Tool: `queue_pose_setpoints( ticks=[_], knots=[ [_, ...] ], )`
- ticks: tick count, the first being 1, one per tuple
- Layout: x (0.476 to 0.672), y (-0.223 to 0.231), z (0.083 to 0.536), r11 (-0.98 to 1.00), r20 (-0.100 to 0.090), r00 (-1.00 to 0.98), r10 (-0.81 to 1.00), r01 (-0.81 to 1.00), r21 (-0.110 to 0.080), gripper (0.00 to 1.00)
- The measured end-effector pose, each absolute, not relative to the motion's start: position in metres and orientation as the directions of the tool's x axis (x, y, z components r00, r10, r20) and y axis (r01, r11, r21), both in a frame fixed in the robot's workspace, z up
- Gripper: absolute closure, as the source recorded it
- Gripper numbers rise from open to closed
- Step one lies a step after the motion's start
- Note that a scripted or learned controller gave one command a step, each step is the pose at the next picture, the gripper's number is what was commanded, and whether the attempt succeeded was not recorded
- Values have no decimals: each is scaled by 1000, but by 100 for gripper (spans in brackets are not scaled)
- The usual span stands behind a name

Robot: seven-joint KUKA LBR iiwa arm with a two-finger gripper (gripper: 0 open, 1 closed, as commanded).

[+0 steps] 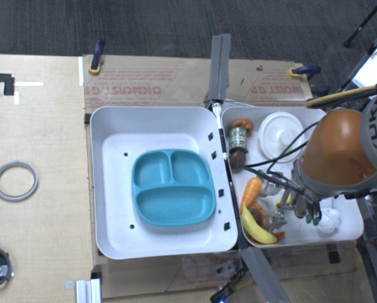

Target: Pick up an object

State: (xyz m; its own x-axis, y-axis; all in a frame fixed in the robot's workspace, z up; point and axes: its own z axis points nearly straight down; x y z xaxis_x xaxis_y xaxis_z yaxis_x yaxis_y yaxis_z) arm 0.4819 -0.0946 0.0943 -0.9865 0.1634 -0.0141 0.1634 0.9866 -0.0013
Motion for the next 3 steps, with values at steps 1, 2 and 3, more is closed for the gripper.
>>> queue_pose_setpoints(
  ticks=[1,2,3],
  knots=[
    [478,-204,92,968,-3,-968,251,251,0,0],
    [479,-221,92,980,-3,-980,197,197,0,0],
    [478,-174,92,978,-1,-978,208,208,1,0]
  ],
)
